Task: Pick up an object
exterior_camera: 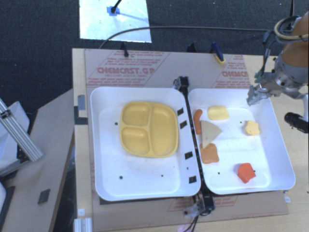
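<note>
A yellow divided plate lies in the left bin.

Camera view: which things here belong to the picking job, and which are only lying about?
For the job: gripper; right bin with yellow block, small yellow piece, red-orange block, orange sausage, tan wedge, orange flat piece.

Lying about: yellow divided plate in left bin; blue clamp.

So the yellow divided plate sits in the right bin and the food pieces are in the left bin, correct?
Not quite: the bins are swapped. The camera view shows the yellow divided plate in the left bin and the food pieces, such as the red block, in the right bin.
</note>
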You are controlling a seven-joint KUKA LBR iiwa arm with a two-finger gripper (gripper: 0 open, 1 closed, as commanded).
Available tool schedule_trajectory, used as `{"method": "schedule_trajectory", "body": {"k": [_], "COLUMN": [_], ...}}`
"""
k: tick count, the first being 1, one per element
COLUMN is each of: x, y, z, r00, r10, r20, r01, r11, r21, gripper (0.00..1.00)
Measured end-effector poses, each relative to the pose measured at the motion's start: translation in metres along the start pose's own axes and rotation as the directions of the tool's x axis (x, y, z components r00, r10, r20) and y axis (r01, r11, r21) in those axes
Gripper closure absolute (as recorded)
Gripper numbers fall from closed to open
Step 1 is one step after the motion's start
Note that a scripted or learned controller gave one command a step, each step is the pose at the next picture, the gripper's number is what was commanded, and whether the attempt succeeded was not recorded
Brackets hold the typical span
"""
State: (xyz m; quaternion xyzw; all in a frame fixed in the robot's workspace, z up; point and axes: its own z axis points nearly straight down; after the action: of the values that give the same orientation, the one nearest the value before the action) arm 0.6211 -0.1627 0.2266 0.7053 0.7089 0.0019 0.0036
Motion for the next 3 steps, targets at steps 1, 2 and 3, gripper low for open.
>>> {"method": "schedule_trajectory", "body": {"k": [1, 2, 3], "x": [0.008, 0.059, 0.11], "y": [-0.002, -0.018, -0.038], "z": [-0.059, -0.041, -0.045], "r00": [1.0, 1.0, 1.0], "r10": [-0.002, -0.003, -0.005], "r20": [-0.001, -0.003, -0.004], "r01": [0.002, 0.003, 0.005], "r11": [1.0, 1.0, 1.0], "r21": [0.0, 0.008, 0.007], "gripper": [1.0, 1.0, 1.0]}}
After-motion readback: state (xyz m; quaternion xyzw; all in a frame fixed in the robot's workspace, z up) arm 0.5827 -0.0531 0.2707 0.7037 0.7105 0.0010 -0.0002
